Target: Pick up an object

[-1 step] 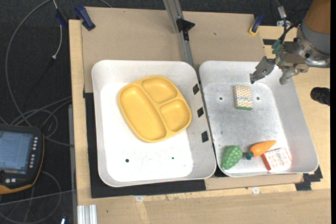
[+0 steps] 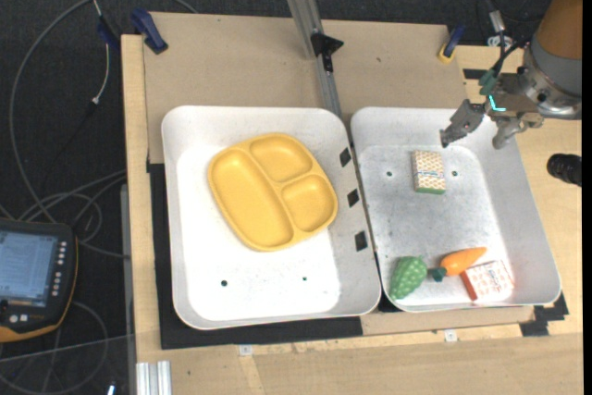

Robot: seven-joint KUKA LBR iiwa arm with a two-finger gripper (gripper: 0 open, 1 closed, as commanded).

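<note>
Overhead view of two white bins. The gripper (image 2: 482, 129) hovers over the upper right rim of the right bin (image 2: 518, 199), fingers (image 2: 457, 127) apart and holding nothing. In that bin: a patterned box (image 2: 429, 172) near the gripper, and a green toy (image 2: 408, 277), carrot (image 2: 459, 261) and red-and-white carton (image 2: 487, 280) along the front edge. The left bin (image 2: 185, 199) holds a yellow divided plate (image 2: 272, 191).

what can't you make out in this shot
- Arm: cut off by the camera view's right edge above the orange band.
- Small patterned box: print too small to read.
- Red-and-white packet: label too small to read.
- Screen device: cut by the left edge, display illegible.
</note>
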